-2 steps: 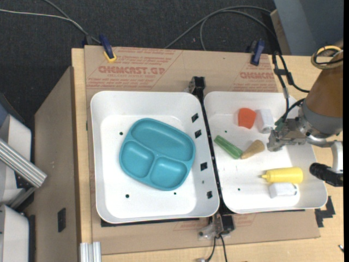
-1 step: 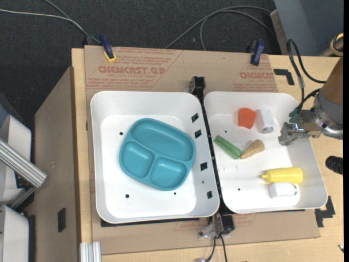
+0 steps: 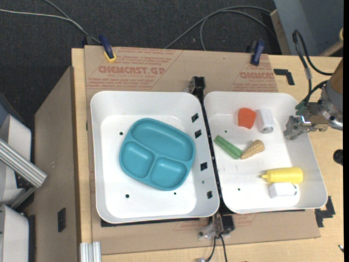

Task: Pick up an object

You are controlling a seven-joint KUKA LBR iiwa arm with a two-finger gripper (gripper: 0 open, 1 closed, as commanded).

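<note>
The gripper [image 3: 294, 127] hangs over the right edge of the right bin [image 3: 305, 201]; I cannot tell its opening; the nearest object, a white cylinder [image 3: 265, 121], lies just left of it, upright-tilted beside the orange block [image 3: 246, 118].

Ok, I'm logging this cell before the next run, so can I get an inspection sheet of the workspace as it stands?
Surface: two white bins side by side, left bin and right bin, on a cardboard sheet over the bench.
Job's things: right bin holds an orange block, white cylinder, green piece, tan cone, yellow bottle-like piece and white block.
Clutter: teal divided plate in the left bin.
Grippers: hand at the right bin's right rim, with nothing seen in it; finger state unclear.
Cables: two across the dark floor at the top; one beside the arm.
Surroundings: blue clamps on the sheet's top edge.
</note>
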